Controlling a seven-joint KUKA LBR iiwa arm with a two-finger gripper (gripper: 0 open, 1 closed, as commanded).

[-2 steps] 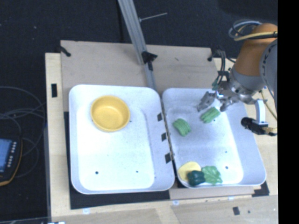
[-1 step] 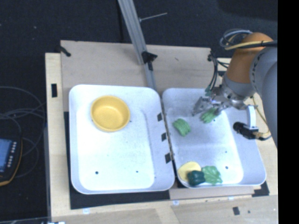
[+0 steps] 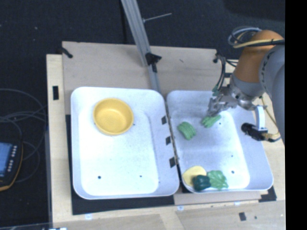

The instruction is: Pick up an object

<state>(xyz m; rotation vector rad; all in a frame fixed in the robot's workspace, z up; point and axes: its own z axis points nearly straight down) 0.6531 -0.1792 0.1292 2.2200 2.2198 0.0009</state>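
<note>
My gripper (image 3: 214,110) hangs over the far part of the right bin (image 3: 240,152), reaching in from the right. A small light green piece (image 3: 210,121) sits right at its tip, touching it or just under it; I cannot make out whether it is gripped. A second green piece (image 3: 186,130) lies a little to the left on the bin floor. In the bin's near corner a yellow object (image 3: 193,172), a dark green pepper-like object (image 3: 201,182) and a light green leafy object (image 3: 218,178) lie bunched together.
A yellow bowl (image 3: 113,116) stands in the far part of the left bin (image 3: 120,171). A slanted metal post (image 3: 136,28) rises behind the bins. The arm's orange band (image 3: 252,61) and cables are at the far right.
</note>
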